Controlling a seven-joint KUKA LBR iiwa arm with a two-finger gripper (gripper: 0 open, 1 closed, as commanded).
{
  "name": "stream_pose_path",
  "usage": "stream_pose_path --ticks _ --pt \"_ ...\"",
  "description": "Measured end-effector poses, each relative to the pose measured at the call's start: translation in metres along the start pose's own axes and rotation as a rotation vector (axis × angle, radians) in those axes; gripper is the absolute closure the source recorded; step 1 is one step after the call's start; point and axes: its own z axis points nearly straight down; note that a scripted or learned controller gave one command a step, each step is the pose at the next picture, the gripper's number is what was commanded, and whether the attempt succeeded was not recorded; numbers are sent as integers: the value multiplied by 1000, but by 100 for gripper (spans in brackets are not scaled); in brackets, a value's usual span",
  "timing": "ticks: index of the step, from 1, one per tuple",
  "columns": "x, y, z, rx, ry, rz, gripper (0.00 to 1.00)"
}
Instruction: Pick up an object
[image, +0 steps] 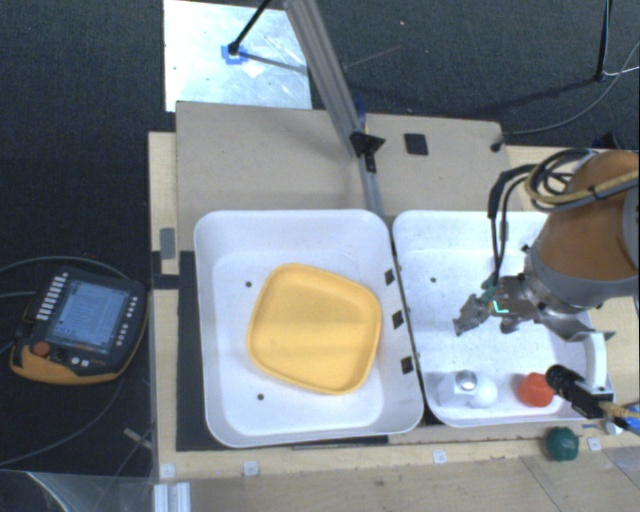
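Over right bin (440, 262): gripper (470, 318) hanging above bare floor, finger state impossible to tell. Best bet: shift toward white ball (483, 393) or orange ball (535, 389), descend straight, centre before closing.

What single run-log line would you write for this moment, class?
arm: over right bin | pincer: above bin floor, grasp unclear | yellow plate: left bin | white object, red object: right bin, front

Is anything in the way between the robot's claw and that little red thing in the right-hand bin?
Nothing visible. The gripper hangs over bare bin floor, and the red object lies toward the near wall with open floor between. A white object lies off to its side.
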Motion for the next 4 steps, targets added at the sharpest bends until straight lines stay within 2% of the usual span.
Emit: stream_pose_path --ticks 1,3,4 --pt "0 0 0 0 0 0 0" --pt "-5 -4 108 3 0 0 0" --pt "-5 -3 96 -1 0 0 100"
